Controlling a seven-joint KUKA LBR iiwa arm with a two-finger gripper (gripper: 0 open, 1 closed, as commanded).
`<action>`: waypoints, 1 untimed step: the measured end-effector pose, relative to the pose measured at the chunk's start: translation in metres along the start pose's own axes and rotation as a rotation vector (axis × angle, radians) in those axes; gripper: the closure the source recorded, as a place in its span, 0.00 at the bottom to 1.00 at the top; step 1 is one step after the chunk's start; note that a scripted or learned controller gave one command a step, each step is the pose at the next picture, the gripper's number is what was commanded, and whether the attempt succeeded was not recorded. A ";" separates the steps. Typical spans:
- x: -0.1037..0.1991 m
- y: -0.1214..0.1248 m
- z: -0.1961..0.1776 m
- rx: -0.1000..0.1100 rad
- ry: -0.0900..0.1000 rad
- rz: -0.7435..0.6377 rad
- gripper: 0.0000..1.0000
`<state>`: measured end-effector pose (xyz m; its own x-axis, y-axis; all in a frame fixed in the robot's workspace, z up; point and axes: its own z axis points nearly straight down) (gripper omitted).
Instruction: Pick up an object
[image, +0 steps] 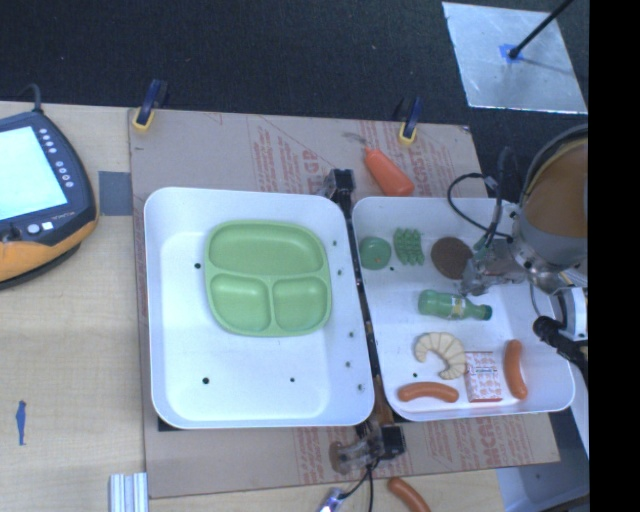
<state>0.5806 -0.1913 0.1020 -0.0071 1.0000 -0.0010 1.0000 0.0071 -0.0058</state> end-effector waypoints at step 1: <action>0.000 0.000 0.000 0.000 0.000 0.000 0.00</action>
